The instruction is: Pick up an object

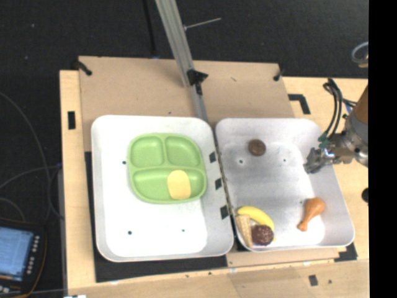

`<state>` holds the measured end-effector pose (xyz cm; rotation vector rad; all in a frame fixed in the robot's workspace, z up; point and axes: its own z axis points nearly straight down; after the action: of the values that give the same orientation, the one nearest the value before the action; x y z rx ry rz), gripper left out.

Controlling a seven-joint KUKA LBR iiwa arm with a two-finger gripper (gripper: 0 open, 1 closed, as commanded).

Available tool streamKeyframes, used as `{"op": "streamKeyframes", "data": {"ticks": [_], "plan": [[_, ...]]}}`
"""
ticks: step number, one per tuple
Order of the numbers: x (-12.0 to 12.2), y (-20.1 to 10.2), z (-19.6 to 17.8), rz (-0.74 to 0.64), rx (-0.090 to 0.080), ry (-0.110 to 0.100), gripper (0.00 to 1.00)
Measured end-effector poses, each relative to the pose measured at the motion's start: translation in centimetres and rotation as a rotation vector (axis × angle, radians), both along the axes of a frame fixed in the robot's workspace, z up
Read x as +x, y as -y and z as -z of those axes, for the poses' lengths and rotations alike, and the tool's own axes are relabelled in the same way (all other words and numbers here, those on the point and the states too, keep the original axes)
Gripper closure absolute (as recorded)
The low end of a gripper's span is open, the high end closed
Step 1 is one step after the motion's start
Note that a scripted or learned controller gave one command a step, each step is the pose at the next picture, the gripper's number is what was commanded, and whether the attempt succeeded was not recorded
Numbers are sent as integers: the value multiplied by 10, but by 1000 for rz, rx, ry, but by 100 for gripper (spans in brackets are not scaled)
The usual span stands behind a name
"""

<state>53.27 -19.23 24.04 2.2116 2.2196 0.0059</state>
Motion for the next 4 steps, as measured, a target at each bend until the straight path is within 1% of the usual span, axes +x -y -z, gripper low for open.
{"op": "streamKeyframes", "data": {"ticks": [1,2,4], "plan": [[2,1,-54,0,0,0,100],[11,-48,-40,-3,2,-6,100],[31,-156,-40,-4,3,-7,100]]}}
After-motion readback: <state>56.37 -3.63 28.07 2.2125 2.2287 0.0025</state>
